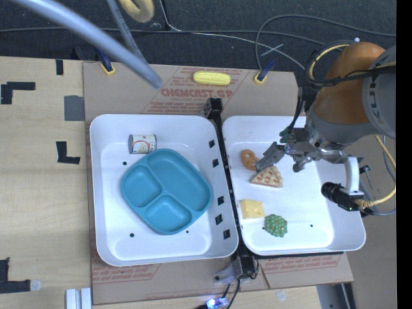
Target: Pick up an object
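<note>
In the right bin point(335, 237) lie a brown pretzel-like piece point(248, 158), a tan pizza-slice wedge point(268, 177), a yellow cheese block point(252, 208) and a green broccoli-like clump point(275, 225). My gripper point(275, 158) hangs over the upper middle of that bin, its dark fingers spread apart, one fingertip point(265, 163) just above the wedge and right of the pretzel. Nothing sits between the fingers. The left bin point(106, 237) holds a blue divided tray point(166, 190) and a small can point(142, 143) lying on its side.
A black divider point(222, 172) runs between the bins. A yellow banana-shaped toy point(211, 78) lies on the cardboard behind them. The grey and orange arm point(351, 102) covers the right bin's far right corner, with cables around it. A grey pole point(84, 28) crosses the upper left.
</note>
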Controlling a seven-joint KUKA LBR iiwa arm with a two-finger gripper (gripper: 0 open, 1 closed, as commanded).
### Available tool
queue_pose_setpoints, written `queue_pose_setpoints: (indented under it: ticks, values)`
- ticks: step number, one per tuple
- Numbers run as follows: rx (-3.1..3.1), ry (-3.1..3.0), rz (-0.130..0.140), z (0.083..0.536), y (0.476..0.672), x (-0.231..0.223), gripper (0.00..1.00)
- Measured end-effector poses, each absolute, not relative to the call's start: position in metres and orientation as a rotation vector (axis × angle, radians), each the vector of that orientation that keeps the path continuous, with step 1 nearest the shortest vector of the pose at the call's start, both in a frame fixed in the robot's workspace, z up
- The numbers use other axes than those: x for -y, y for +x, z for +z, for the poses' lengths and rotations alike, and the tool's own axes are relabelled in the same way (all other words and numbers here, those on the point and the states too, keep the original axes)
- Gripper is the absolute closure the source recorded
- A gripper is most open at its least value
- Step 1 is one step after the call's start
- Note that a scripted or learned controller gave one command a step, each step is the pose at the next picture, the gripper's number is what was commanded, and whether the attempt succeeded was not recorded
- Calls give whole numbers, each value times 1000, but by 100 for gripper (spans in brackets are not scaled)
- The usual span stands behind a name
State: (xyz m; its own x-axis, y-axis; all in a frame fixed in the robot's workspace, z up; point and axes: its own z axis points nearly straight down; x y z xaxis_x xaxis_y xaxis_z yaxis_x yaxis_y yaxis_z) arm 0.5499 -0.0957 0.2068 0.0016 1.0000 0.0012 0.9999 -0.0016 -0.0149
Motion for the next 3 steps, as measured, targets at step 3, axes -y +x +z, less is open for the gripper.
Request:
queue_pose_setpoints:
  ticks: [3]
  values:
    - [2219, -2218, 6, 108, 542, 100, 0]
